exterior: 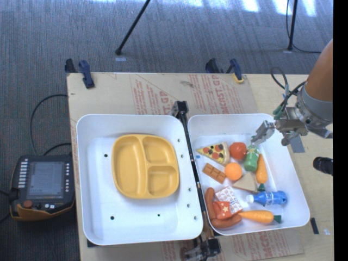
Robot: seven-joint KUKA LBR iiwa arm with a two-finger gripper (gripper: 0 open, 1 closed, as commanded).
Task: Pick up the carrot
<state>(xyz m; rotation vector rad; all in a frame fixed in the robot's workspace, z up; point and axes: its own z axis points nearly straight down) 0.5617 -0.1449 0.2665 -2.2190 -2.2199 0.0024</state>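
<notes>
The gripper (pixel 278 134) is seen above the right bin's (pixel 296 170) upper right edge, fingers spread open, nothing held. One carrot (pixel 261 169) lies just below it beside a green bottle (pixel 251 160); another carrot (pixel 256 217) lies near the bin's front.

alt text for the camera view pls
The gripper hovers open above the right bin, holding nothing; two carrots lie in it among other toy food. A yellow tray sits in the left bin.
</notes>
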